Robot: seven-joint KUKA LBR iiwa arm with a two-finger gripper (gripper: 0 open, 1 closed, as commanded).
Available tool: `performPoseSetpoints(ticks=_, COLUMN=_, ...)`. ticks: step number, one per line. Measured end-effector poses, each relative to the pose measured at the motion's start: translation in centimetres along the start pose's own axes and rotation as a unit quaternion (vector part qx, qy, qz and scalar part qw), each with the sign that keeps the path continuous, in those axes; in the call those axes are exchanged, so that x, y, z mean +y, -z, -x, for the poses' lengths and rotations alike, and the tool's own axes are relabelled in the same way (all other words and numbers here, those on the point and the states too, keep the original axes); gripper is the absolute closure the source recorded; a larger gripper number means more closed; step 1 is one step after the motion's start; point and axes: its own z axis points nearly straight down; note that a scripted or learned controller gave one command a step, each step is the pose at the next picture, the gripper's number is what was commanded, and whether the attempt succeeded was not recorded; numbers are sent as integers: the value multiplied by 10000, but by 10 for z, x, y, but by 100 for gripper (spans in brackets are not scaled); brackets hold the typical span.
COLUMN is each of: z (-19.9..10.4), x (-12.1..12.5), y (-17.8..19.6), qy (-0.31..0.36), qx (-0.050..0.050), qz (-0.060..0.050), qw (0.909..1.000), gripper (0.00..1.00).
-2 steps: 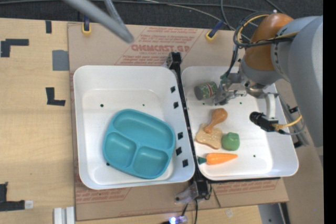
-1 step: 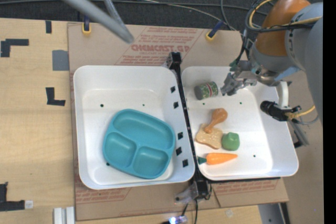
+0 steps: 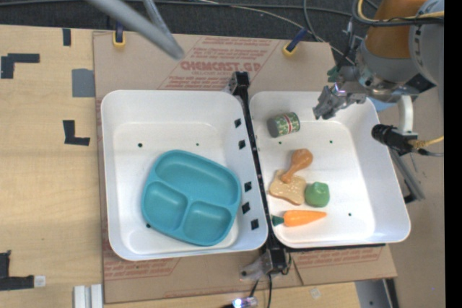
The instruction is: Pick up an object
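Nearest in the right bin [image 3: 375, 223] lies an orange carrot [image 3: 303, 218], its green tip pointing left toward the black divider between the bins. Just beyond it sit a small green round piece [image 3: 317, 193] and, touching it on the left, a tan flat piece like toast [image 3: 288, 189]. A drumstick-shaped tan piece [image 3: 297, 162] runs up and right from the toast. Farther still, near the far left corner of that bin, a small can with a green label [image 3: 284, 124] lies on its side, well apart from the other items.

In the left bin [image 3: 119, 148] a teal divided plate [image 3: 190, 196] rests toward the near right part of the floor, its three compartments facing up.

At the far right, the gripper [image 3: 326, 104] hangs over the right bin's far edge, to the right of the can and not touching it. Nothing shows between its dark fingers; whether they are spread or closed I cannot tell, since they blur together against the bin. Above it rises the grey arm with its orange band [image 3: 404, 0].
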Motion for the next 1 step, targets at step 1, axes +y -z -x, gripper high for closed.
performPoseSetpoints(ticks=1, z=-63, x=-2, y=0, qy=25, qx=9, qz=-22, qw=10000, gripper=100)
